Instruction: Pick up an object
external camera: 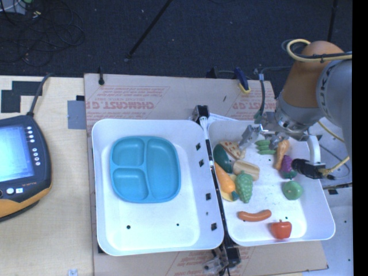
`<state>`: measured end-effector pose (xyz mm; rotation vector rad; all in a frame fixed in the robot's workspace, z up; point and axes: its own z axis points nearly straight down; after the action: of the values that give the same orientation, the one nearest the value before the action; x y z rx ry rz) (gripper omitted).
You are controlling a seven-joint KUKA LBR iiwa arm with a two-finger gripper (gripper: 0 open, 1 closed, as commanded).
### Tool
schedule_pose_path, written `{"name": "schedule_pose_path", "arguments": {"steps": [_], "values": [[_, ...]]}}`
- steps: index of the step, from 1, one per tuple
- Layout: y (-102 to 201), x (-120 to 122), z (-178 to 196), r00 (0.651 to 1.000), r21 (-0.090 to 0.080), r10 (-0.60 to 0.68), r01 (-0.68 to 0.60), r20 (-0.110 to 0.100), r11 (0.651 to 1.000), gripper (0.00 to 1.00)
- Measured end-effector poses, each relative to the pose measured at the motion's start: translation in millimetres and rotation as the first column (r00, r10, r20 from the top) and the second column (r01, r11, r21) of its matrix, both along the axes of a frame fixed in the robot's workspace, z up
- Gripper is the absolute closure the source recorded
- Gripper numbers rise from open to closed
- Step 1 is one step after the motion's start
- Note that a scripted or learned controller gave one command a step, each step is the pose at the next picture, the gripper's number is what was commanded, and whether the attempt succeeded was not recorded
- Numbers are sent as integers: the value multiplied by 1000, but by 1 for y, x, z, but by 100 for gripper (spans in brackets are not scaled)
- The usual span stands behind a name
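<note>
The right white bin (313, 226) holds several toy foods. Among them are a red tomato (281, 229), a sausage (254, 215), a green pepper (292, 190), green grapes (244, 187) and an orange piece (225, 183). Further back lie a dark green vegetable (223, 158), a tan bun (246, 167), a yellow slice (233, 149), a purple eggplant (286, 164), a carrot (282, 149) and green beans (265, 148). My gripper (252, 133) hangs low over the bin's back part, between the yellow slice and the green beans. Nothing shows in its grasp.
The left white bin (115, 223) carries a blue divided plate (144, 169). A tablet-like pendant (20, 160) lies on the bench at far left. The grey arm with its orange band (307, 88) comes in over the right bin's back right corner, with cables beside it.
</note>
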<state>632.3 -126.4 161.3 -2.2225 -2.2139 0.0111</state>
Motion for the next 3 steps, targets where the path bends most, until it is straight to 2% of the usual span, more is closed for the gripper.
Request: {"name": "schedule_pose_path", "arguments": {"steps": [1, 2, 3], "values": [[-54, 12, 8, 1000, -1, 2, -2, 7, 1000, 0], [-85, -12, -77, 1000, 5, 1, -1, 6, 1000, 0], [-84, 12, -74, 1000, 2, 5, -5, 7, 1000, 0]]}}
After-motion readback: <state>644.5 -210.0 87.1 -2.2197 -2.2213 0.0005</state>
